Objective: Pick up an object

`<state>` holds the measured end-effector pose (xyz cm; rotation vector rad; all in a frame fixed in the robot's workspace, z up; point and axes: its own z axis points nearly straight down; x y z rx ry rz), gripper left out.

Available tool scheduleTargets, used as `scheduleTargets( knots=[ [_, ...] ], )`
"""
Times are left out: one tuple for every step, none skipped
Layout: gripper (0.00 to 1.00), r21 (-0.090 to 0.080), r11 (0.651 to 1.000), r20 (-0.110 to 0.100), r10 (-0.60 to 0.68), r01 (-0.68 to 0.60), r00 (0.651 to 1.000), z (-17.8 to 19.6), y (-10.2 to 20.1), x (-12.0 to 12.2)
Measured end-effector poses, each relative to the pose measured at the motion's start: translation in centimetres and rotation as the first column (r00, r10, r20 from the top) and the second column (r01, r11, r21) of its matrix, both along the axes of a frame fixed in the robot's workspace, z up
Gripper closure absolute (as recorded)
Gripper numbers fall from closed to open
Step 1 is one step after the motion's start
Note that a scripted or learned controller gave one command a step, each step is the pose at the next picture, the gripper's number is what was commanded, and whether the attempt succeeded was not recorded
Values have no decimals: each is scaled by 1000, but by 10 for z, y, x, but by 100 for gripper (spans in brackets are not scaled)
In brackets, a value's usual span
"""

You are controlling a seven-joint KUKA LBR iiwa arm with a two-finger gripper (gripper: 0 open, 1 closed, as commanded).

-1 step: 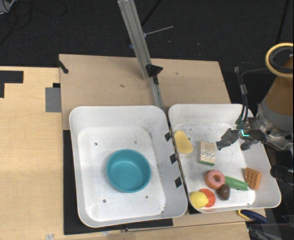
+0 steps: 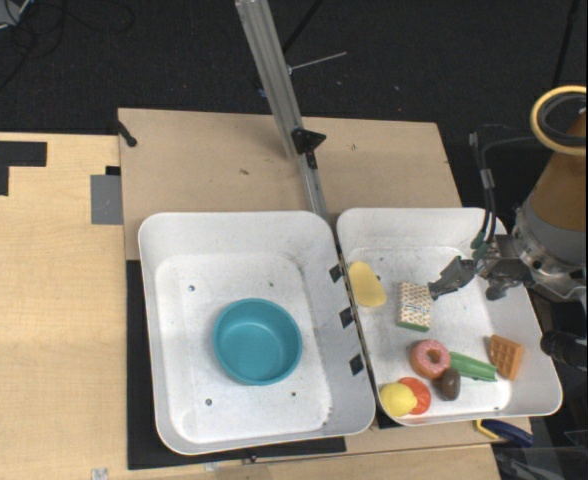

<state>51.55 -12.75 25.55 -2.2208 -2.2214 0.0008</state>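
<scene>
One teal bowl (image 2: pixel 258 341), one donut (image 2: pixel 430 357), one waffle (image 2: pixel 506 355), perhaps seven toys, end effector (image 2: pixel 471 278)

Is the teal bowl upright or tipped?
Upright. The round teal plastic bowl sits in the left white bin, its open mouth facing up, interior visible.

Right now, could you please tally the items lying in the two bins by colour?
Teal: 1, bowl
Yellow: 2, lemon-like piece, ball
Pink: 1, doughnut
Green: 1, stick
Orange: 1, waffle
Red: 1
Brown: 1
Cream-green: 1, wafer
Total: 9
</scene>
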Motion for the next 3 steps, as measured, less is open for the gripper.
scheduleTargets(
  knots=[
    [0, 1, 1000, -5, 0, 0, 1000, -61, -2, -6],
    [0, 1, 1000, -3, 0, 0, 1000, -104, -3, -4],
    [0, 1, 1000, -4, 0, 0, 1000, -147, 0, -3]
  ],
)
